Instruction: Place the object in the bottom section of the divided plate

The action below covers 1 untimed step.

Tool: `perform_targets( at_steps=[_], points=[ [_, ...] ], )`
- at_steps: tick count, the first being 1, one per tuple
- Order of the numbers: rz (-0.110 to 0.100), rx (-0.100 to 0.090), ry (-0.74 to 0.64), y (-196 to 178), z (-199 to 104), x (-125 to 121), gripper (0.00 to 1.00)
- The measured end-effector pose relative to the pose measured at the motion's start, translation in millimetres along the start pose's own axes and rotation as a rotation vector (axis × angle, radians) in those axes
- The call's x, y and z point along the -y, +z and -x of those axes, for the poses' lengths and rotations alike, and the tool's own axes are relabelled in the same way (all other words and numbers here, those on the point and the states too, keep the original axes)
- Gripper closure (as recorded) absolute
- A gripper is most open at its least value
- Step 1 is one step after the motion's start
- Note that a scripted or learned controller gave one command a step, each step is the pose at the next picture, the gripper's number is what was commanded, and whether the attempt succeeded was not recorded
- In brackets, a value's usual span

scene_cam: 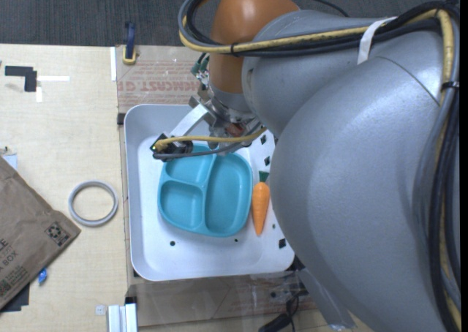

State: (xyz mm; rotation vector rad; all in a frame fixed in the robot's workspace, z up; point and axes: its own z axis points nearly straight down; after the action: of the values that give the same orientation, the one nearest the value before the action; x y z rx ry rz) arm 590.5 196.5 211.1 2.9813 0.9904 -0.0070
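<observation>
I see the carrot [260, 208] on the floor of the white bin [146, 254], lengthwise against the right rim of the blue divided plate [205, 195], tip toward the view's bottom; it's in none of the plate's sections. Gripper [219, 140] sits over the plate's top edge, well apart from the carrot; I can't tell from here whether it's apart or together; nothing visibly held. Outside the bin on the bench's left: a grey tape ring [93, 202]; a brown paper bag [25, 243] at the left edge.
</observation>
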Motion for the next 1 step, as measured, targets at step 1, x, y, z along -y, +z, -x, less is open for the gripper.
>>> perform_targets(
  at_steps=[1],
  points=[
    [-0.001,0.003,-0.143,15.9,59.3,35.7,1.0]
  ],
)
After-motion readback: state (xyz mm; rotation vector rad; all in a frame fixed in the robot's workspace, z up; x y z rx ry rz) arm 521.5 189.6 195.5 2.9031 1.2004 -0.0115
